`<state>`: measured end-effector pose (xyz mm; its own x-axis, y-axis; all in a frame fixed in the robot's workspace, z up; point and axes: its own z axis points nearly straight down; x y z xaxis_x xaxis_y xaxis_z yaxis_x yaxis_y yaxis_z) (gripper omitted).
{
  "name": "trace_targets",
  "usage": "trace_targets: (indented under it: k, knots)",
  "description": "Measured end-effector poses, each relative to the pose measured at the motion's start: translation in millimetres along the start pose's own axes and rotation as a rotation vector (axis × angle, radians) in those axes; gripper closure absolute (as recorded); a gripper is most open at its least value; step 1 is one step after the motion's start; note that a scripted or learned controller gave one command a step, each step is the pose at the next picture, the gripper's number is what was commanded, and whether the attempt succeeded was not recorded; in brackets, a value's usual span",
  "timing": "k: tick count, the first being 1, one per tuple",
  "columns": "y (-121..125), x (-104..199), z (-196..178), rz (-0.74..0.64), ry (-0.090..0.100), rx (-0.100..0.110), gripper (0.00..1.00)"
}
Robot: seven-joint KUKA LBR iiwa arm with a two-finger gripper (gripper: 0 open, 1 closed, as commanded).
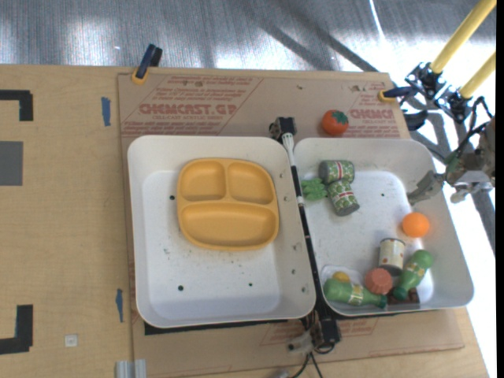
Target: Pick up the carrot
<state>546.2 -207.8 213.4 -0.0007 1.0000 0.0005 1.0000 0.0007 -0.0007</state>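
Observation:
An orange rounded piece lies in the right bin near its right wall; it is the only carrot-coloured item inside, and its shape is too small to make out. My gripper pokes in over the right bin's right rim, a little above and to the right of that orange piece and apart from it. Nothing shows in its grasp. Most of the arm is cut off by the view's right edge.
The right bin also holds two patterned cans, a small green item, a tin, green bottles and a reddish-brown round piece. A yellow divided plate sits in the left bin. A tomato lies behind the bins.

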Motion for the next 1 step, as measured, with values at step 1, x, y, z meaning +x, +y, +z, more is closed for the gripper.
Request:
trace_targets:
  k: [1]
  knots:
    - [-23.4, 86.6, 122.4, -0.092, 0.0, -0.001, 0.0]
